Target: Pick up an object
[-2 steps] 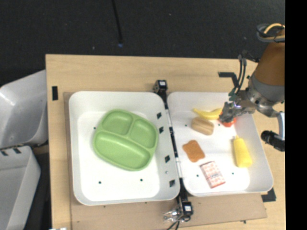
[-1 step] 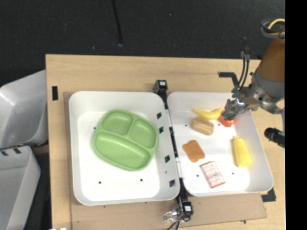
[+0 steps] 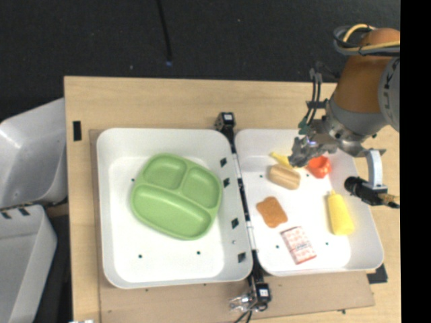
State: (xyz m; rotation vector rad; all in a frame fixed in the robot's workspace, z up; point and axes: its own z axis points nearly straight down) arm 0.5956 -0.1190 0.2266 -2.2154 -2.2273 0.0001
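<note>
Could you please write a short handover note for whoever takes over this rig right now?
Gripper: low over the back of the right bin, beside the red object and the hot dog bun; nothing visibly held.
Right bin also holds: small yellow piece, brown patty, yellow bottle, red-and-white packet.
Left bin: green divided plate.
Done: approach only; no object lifted.
Left: grasp one object and lift it clear.

A green divided plate (image 3: 177, 196) lies in a white bin (image 3: 114, 261). The other white bin (image 3: 363, 251) carries a yellow bottle (image 3: 339, 213), a red piece (image 3: 320, 166), a tan bun (image 3: 284, 177), an orange-brown patty (image 3: 271, 211) and a red-and-white patterned packet (image 3: 297, 244). The worktop (image 3: 135, 99) is pale wood.
</note>
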